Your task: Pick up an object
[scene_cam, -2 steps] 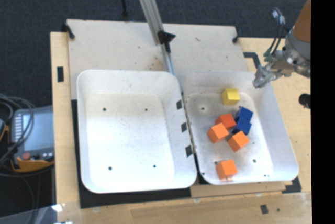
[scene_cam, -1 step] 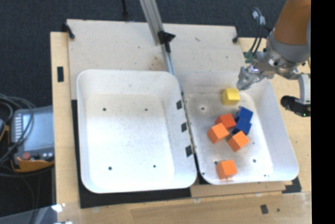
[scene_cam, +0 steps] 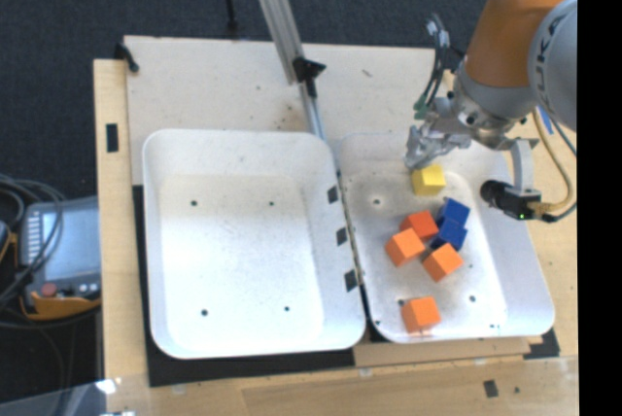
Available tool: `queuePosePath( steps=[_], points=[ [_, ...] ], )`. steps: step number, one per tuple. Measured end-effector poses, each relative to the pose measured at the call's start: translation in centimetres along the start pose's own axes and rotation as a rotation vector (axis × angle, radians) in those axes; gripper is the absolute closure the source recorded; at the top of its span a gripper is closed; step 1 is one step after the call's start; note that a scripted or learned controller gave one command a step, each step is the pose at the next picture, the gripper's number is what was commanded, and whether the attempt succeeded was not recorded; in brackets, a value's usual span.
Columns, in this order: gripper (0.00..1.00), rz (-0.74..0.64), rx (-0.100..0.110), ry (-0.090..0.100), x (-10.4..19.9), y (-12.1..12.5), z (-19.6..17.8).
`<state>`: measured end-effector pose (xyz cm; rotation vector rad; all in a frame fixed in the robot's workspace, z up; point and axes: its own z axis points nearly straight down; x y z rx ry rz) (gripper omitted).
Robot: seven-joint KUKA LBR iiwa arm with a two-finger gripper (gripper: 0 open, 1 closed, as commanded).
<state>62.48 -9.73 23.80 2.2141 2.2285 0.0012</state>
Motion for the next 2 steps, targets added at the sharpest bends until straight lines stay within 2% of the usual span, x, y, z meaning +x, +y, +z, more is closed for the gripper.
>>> queuePosePath(
  steps=[1,2],
  points=[
    [1.0,0.002,-0.001,0.001,5.0,1.4,-0.9],
    [1.0,0.001,0.001,0.0,10.7,2.1,0.2]
  ],
)
